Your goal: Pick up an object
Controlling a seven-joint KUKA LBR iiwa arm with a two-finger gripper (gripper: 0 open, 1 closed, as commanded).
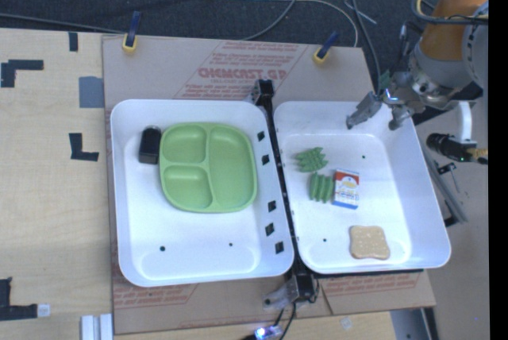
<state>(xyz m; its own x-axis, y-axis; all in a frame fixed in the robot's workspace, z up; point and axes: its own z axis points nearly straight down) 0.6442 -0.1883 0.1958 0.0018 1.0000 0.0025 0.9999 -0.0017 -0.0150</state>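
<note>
Overhead view of the bench with two white bins side by side. The gripper (pixel 379 113) hangs over the upper rim of the right bin (pixel 413 171), at about one o'clock from that bin's centre, its two fingers spread apart with nothing between them. Candidate objects lie well apart from it: a green leafy piece (pixel 311 160) near the bin's centre, a ribbed green piece (pixel 321 187) just below it at six o'clock, a small red, white and blue box (pixel 345 189) just beside that at three o'clock, and a tan slice of bread (pixel 369 242) toward five o'clock. The left bin (pixel 131 195) holds a green divided plate (pixel 209 168) with a black block (pixel 149 145) at its nine o'clock edge.

Risks, as judged: the ribbed green piece and the box sit so close that a descending finger could land on one while aiming for the other, pushing both aside. The bread looks flat and may slip under shut fingers. A descent from the present position would strike the bin's rim.

Hard to make out: the green pieces' exact identity, the printing on the box, and whether box and ribbed piece actually touch. The arm's upper part is cut off at the right.
</note>
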